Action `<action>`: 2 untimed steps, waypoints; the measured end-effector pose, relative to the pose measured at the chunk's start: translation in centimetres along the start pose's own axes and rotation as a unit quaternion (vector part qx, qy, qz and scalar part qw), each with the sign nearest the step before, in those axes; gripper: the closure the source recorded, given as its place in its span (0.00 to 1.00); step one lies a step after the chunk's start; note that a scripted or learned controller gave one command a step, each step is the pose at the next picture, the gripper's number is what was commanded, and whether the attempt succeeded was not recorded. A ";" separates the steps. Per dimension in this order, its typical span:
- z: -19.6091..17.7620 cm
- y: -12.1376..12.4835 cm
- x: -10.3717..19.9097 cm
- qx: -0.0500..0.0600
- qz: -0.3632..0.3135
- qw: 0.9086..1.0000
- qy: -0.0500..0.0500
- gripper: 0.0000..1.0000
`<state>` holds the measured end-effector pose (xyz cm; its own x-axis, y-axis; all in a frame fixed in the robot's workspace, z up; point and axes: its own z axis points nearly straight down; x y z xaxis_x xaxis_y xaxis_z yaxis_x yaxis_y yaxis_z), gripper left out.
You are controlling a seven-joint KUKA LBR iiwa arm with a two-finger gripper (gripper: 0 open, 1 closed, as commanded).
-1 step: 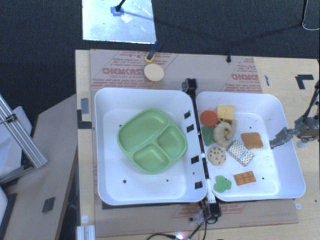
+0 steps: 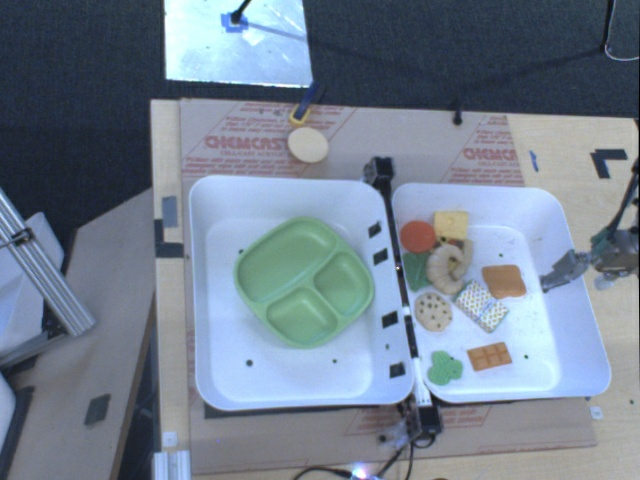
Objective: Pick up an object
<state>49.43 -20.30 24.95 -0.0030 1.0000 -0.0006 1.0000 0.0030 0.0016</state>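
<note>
The gripper hangs at the right bin's outer edge; I cannot tell how it is set. The toy foods sit clustered toward the divider, the orange bread slice nearest the gripper, probably easiest to reach.

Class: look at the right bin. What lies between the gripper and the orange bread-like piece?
Nothing: in the camera view, bare white bin floor separates the gripper from the orange bread-like piece.

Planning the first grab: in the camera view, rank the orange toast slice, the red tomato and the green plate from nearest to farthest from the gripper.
Measured from the gripper at the right bin's right edge:
1. Orange toast slice, right bin, just left of it.
2. Red tomato, right bin's left side.
3. Green plate, left bin.
</note>
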 end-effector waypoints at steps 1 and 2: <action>4.6 0.9 -0.1 0.001 0.001 1.000 0.001 0.00; 10.8 1.0 0.4 0.003 0.000 1.000 0.001 0.00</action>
<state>50.46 -19.89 14.12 -0.0020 1.0000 0.0018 1.0000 0.0020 -0.0038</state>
